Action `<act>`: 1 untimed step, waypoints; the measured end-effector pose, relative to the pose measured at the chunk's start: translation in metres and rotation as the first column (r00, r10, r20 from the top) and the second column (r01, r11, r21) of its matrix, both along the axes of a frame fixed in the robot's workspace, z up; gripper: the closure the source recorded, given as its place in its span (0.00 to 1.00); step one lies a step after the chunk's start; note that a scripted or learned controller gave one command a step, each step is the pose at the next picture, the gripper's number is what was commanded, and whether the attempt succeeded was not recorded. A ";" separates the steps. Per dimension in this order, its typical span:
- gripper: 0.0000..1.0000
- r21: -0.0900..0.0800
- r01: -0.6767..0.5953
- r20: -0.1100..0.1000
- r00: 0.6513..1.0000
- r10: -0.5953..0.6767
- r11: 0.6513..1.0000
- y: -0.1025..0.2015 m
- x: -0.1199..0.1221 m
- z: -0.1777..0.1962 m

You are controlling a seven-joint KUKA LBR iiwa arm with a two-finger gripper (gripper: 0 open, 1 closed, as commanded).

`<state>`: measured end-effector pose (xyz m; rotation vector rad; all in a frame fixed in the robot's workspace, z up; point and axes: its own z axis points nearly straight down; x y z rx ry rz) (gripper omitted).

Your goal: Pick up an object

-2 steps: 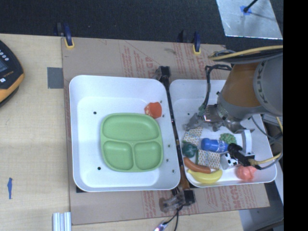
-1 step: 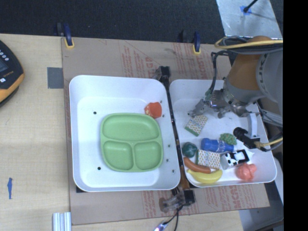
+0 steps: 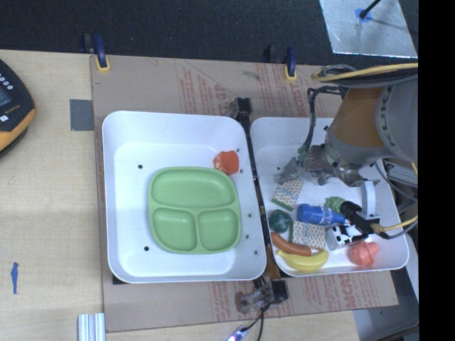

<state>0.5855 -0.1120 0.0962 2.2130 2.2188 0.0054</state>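
A: Where is the arm (image 3: 370, 119)?

B: It reaches in over the right bin (image 3: 264, 135), low above that bin's far half. The hand (image 3: 307, 168) sits near the bin's far left part, just above a checkered packet (image 3: 288, 194). Whether its jaws are apart or together I cannot tell; the grey metal there blurs into one shape, and I see nothing clearly gripped.

A: What lies in that bin?

B: A crowd along the near half. A blue bottle (image 3: 318, 214) lies on its side about mid-bin, with a green leafy piece (image 3: 334, 204) at its right end. A dark green round thing (image 3: 279, 221) rests against the left wall. Along the near edge are a hot dog (image 3: 290, 245) and, touching it on the near side, a yellow banana (image 3: 306, 261). A pink-red piece (image 3: 363, 253) sits in the near right corner, with a black-and-white toy (image 3: 343, 234) just beside it. A second checkered packet (image 3: 308, 233) lies between the bottle and the hot dog.

A: And the left bin (image 3: 114, 190)?

B: A green divided plate (image 3: 193, 209) lies flat in its middle, three compartments facing up. A small orange-red piece (image 3: 227, 162) sits by the plate's far right corner, close to the bin's right wall.

A: Anything on the desk (image 3: 43, 204) itself?

B: A yellow and black device (image 3: 13, 112) at the far left edge.
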 end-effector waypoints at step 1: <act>0.00 0.002 -0.002 -0.010 1.000 0.002 1.000 -0.048 0.071 -0.004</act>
